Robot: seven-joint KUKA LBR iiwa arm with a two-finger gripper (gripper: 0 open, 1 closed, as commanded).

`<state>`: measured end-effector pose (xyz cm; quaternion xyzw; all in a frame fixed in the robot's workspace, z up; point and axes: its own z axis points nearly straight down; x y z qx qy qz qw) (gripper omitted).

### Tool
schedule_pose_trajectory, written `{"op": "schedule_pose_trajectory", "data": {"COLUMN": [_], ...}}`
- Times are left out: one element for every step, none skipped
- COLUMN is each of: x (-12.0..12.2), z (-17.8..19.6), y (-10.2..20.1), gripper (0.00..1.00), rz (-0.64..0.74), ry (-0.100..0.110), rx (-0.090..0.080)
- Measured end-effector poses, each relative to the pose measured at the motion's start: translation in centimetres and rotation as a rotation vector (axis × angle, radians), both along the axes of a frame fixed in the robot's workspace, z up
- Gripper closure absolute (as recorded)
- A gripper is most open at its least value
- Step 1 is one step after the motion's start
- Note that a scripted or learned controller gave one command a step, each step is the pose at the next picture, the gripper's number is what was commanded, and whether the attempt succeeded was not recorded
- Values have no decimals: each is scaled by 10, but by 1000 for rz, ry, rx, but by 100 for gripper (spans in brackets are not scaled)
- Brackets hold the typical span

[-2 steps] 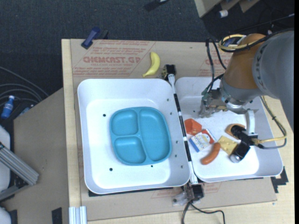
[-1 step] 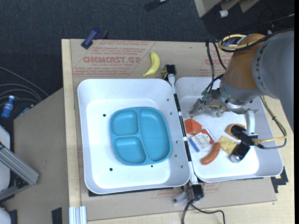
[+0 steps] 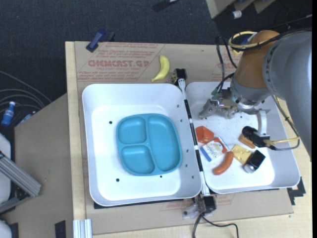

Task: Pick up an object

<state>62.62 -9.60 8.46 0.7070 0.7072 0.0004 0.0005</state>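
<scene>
My gripper hangs low over the far left part of the right bin, under the orange wrist band. Nothing shows between its tips. Just in front of it lies an orange-red piece. Beside that lie a white and blue packet, a red sausage, a yellow cheese wedge and a small black block. All of these rest on the bin floor, apart from the gripper.
The left bin holds a blue divided plate. A yellow banana lies on the board behind the bins, and a blue object at the board's far left edge. The arm covers the right bin's far right side.
</scene>
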Motion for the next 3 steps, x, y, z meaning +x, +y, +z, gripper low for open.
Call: {"op": "schedule_pose_trajectory", "data": {"x": [41, -14, 41], "z": [0, 0, 1], "y": [5, 3, -2], "gripper": [0, 0, 0], "rz": [0, -1, 1], "ry": [0, 3, 0], "rx": [0, 1, 0]}}
